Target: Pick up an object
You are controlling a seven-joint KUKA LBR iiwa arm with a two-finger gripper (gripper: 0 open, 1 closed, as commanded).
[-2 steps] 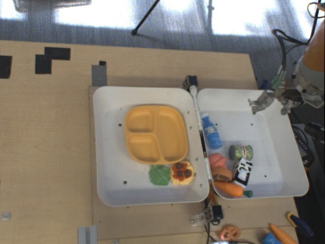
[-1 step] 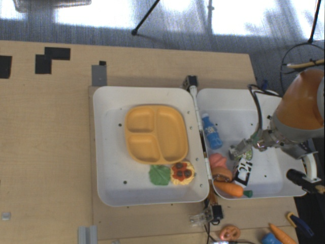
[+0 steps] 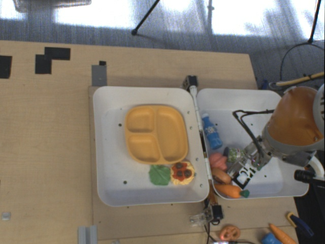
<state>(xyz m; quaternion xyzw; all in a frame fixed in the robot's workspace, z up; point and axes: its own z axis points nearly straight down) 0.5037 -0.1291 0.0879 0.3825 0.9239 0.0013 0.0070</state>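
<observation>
Smooth white plastic bins (image 3: 109,151); matt wooden bench (image 3: 45,151) (pale grain); glossy yellow plastic tray (image 3: 155,133)

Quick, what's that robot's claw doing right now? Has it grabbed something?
Gripper: low in the right bin, among the toy food; open or closed cannot be told, and no object is seen held.

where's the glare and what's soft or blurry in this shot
Camera view: bright window light streaks the grey floor along the top, nearly blown out; both white bins look evenly lit with faint shadows; the orange band of the arm is soft and smeared, and the tool and toys near it lack fine detail.
</observation>
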